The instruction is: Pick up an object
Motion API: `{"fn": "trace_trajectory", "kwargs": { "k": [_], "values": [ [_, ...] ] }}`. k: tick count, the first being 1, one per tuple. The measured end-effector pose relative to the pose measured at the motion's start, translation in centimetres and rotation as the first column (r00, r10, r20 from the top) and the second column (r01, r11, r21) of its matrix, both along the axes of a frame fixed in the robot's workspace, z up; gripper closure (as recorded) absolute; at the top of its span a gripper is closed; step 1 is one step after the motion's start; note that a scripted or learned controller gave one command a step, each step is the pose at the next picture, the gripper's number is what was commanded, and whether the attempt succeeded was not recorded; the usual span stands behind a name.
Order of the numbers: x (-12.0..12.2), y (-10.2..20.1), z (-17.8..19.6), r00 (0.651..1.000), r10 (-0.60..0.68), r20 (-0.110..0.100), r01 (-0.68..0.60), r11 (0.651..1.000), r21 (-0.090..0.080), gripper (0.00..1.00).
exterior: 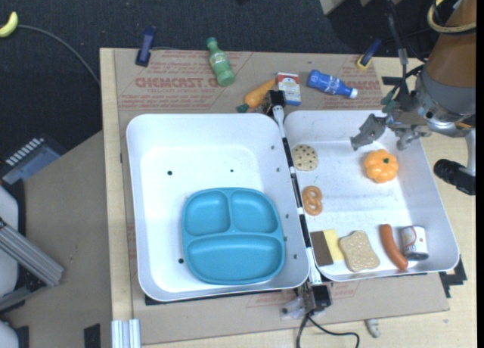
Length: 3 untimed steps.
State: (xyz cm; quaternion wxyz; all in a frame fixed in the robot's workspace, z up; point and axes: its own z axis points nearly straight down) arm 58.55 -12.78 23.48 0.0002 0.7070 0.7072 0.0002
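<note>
The pincer hangs over the far part of the right bin, its fingers spread open with nothing between them, so the pick is not yet made; closing on something and lifting are left. Just below it in the view, near but apart, sits a small orange pumpkin, round and ribbed with a green stem, probably the likeliest target. Further toward the left lie a cookie and a pretzel.

Two white bins; beside the blue tray, seven toy foods; behind, two bottles
</note>
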Motion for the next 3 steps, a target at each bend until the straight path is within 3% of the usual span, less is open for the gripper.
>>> {"fn": "trace_trajectory", "kwargs": {
  "k": [1, 2, 3],
  "values": [
    [-2.1, -7.0, -5.5, 1.0, -0.002, -0.002, 0.002, 1.0, -0.001, 0.0],
    [-5.1, -9.1, -14.1, 1.0, 0.001, 0.0, -0.001, 1.0, 0.002, 0.0],
    [2.4, -6.7, -15.0, 1.0, 0.002, 0.001, -0.002, 1.0, 0.0, 0.0]
  ]
}}
